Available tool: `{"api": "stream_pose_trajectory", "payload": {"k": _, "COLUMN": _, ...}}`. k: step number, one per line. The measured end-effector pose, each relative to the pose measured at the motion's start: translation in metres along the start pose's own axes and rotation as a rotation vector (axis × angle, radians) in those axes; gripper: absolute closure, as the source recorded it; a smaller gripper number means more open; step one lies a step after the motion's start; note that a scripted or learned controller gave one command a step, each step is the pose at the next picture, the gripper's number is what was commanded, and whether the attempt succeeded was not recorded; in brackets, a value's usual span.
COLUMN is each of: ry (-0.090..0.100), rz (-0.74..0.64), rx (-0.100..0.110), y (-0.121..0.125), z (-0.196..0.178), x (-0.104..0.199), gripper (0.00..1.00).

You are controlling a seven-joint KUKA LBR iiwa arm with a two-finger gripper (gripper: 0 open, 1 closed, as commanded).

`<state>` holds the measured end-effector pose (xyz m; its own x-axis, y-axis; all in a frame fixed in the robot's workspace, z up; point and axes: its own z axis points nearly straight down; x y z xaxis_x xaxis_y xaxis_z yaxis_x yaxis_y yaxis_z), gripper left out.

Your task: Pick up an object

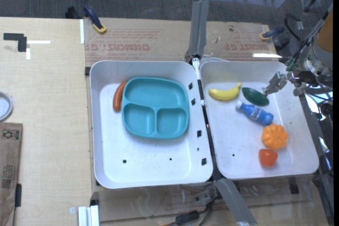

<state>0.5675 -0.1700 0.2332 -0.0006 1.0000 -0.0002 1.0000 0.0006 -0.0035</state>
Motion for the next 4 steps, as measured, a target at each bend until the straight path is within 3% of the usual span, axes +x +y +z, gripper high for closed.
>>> {"api": "stream_pose_trajectory", "payload": {"k": 1, "ry": -0.001, "rz": -0.002, "rx": -0.004, "y": 0.057, "z": 0.141, "x": -0.008, "gripper": 0.0}}
{"api": "stream_pose_trajectory", "payload": {"k": 2, "ry": -0.001, "rz": -0.003, "rx": -0.003, "y": 0.057, "z": 0.132, "x": -0.008, "gripper": 1.0}}
{"api": "stream_pose_trajectory", "payload": {"k": 3, "ry": -0.001, "rz": -0.003, "rx": -0.003, "y": 0.057, "z": 0.132, "x": -0.008, "gripper": 0.0}}
{"api": "stream_pose_trajectory", "payload": {"k": 4, "ry": -0.001, "rz": -0.002, "rx": -0.004, "y": 0.092, "z": 0.141, "x": -0.008, "gripper": 0.0}}
